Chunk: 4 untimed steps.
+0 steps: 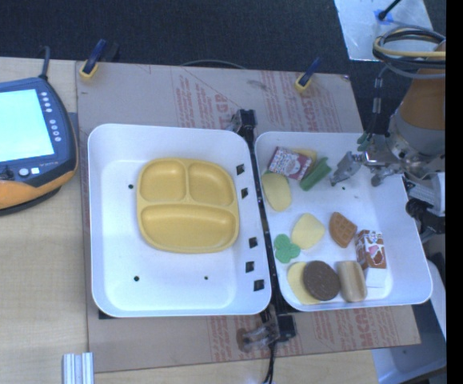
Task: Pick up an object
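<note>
Look to the 3 o'clock side of the view: the arm (423,102) reaches in there, and its gripper (362,169) hangs over the upper part of the right bin (411,290). You can see two metal fingers (343,170) splayed apart, one toward 9 o'clock and the other toward 3 o'clock, with bare white bin floor showing in the gap. They are spread wide and nothing sits between them. Whether the tips touch the floor cannot be told from this angle.

Just beside the 9 o'clock fingertip lies a green stick (314,174), tilted, with a small red-and-white packet (289,162) next to it at 9 o'clock. Below those you have a pale yellow oval piece (277,191) against the bin's 9 o'clock wall. Nearer the centre of the bin lie a yellow wedge (308,231) and a brown waffle-like piece (343,229). At 6 o'clock from the gripper, toward the bin's lower edge, there is a dark round cookie (321,280) resting on a yellow disc, a tan bread roll (351,281) touching it, and a boxed carton (372,250) just beyond at 3 o'clock. A green shape (285,249) lies at the bin's 9 o'clock wall.

The left bin (111,214) holds a yellow divided tray (188,205). On the bench at 9 o'clock rests a pendant with a lit screen (15,138).
</note>
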Motion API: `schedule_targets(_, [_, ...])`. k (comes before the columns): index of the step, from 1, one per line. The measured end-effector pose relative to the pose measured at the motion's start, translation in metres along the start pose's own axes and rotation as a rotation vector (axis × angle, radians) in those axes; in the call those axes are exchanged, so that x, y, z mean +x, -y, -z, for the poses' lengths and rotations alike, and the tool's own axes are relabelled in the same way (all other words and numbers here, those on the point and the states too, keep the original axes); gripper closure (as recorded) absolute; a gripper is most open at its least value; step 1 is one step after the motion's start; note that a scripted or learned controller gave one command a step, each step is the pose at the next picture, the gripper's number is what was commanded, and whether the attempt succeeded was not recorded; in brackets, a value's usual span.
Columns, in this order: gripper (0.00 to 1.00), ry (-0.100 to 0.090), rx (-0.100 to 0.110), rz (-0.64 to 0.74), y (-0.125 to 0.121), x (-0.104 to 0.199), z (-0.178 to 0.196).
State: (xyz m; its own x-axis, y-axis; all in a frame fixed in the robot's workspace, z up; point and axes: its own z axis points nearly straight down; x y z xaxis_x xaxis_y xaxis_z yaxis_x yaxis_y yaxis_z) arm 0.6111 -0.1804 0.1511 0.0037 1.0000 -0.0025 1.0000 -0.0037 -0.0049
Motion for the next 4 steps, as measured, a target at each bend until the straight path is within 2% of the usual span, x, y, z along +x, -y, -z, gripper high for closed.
schedule_targets(1, [0.0, 0.004, -0.017, 0.006, 0.089, 0.046, -0.054])
schedule_targets(2, [1.0, 0.009, -0.02, 0.003, 0.087, 0.042, -0.042])
schedule_targets(3, [0.0, 0.009, -0.018, 0.004, 0.088, 0.043, -0.043])
schedule_targets(4, [0.0, -0.003, -0.007, 0.013, 0.031, 0.086, -0.059])
